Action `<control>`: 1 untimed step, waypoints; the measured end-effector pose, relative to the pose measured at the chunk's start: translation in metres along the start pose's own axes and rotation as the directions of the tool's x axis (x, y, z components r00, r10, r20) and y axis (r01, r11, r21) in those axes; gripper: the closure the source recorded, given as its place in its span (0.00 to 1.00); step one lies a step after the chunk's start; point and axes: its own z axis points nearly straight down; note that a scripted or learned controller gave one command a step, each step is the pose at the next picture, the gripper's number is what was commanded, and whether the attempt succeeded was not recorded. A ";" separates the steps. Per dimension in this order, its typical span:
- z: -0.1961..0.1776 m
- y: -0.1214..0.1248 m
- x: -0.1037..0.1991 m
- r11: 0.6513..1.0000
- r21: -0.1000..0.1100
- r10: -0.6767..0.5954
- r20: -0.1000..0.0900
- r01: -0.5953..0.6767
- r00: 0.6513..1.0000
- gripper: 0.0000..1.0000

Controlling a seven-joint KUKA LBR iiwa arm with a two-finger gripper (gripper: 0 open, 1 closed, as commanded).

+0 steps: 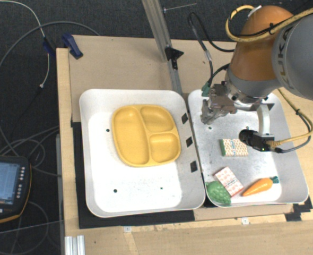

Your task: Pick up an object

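Gripper [214, 110]: finger state cannot be told; carrying nothing visible. Risk: descending at twelve o'clock of the small patterned white box [234, 147], missing it.

A single fixed camera is mounted above the bench [66, 142] and looks down at a slant. Its field covers both white bins side by side, the left bin [93, 185] and the right bin [289, 158], at moderate range. Bench edges and dark floor appear at the left and far sides. The arm [284, 41] enters from the right.
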 end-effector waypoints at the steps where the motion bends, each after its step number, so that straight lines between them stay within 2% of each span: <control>1: 0.000 -0.037 0.040 1.000 0.001 0.000 0.000 0.000 1.000 1.00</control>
